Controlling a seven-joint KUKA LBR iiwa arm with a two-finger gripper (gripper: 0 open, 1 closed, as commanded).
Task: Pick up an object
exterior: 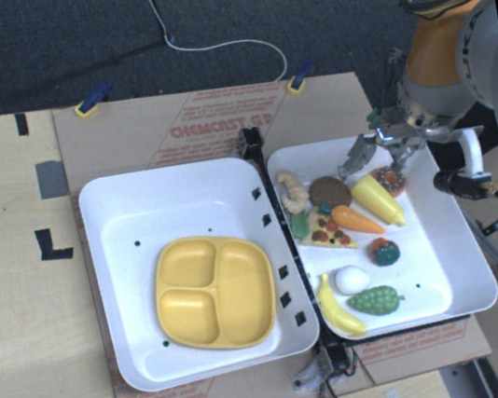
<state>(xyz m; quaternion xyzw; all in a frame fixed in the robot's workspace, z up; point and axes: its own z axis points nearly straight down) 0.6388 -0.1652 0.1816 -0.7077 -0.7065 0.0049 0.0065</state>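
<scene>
Claw point(381, 154) is seen over the upper part of the right bin point(457, 253), fingers spread and released, nothing held between them. It hangs just above the corn cob point(377, 199), which is taken as the likeliest target; a small red-brown item beside the cob's upper end cannot be identified.

Corn cob lies in the right bin, toward 1 o'clock from the bin's centre, touching or just beside the carrot point(359, 220) on its 8 o'clock side and near the brown round fruit point(329, 191).

Long axis of the cob runs from about 11 o'clock to 5 o'clock; the tapered end appears to point to 11.

Judgement: the fingers should be set across the short axis, closing along the 2–8 o'clock line, at mid-length. The carrot crowds the 8 o'clock side, so a finger may land on it; descent slightly toward the 5 o'clock end is advised.

The yellow tray point(215, 291) in the left bin point(110, 216) is not involved.
</scene>
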